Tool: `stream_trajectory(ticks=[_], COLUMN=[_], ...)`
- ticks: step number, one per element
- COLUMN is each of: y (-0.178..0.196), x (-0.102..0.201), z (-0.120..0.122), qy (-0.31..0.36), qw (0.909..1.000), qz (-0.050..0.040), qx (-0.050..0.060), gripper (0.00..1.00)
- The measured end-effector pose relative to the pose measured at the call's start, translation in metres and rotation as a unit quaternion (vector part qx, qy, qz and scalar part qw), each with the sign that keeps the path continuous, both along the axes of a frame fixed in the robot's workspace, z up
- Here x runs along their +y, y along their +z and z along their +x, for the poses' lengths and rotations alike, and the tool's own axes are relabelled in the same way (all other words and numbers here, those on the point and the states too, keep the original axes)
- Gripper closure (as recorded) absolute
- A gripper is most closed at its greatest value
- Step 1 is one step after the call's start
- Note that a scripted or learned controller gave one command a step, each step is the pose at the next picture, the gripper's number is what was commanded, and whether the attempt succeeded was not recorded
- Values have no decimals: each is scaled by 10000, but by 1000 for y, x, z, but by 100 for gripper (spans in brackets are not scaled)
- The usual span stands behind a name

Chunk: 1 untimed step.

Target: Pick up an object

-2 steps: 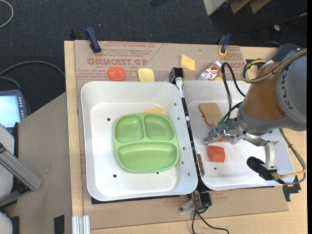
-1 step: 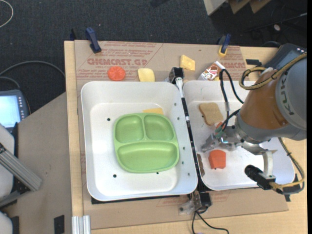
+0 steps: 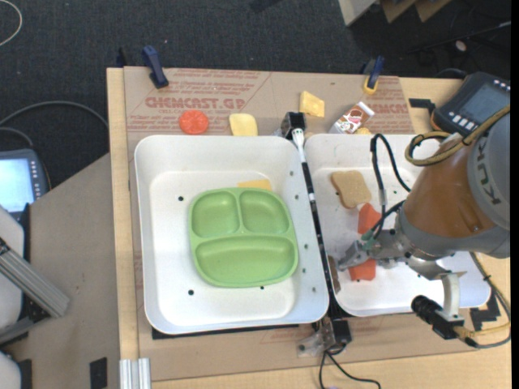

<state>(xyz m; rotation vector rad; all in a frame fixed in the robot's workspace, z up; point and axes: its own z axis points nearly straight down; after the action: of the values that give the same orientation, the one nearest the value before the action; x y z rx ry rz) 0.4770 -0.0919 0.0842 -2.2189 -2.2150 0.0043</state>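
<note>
Hovering low in the right bin (image 3: 454,298), the gripper (image 3: 362,258) nears an orange piece (image 3: 363,271) — finger state unclear. Descend squarely — centre it first.

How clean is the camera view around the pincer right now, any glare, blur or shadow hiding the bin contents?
Camera view: lighting is even and soft; the white bins look bright but not blown out. The green plate and toast slice are sharp. The pincer is slightly soft and sits in the arm's shadow, with the orange pieces partly hidden beside it.
</note>
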Motion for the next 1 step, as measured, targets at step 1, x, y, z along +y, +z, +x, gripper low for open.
stream_trajectory(ticks=[1], y=[10], x=[0], z=[2], qy=[3], qw=[10000], qz=[-12], qx=[-34], gripper=[100])
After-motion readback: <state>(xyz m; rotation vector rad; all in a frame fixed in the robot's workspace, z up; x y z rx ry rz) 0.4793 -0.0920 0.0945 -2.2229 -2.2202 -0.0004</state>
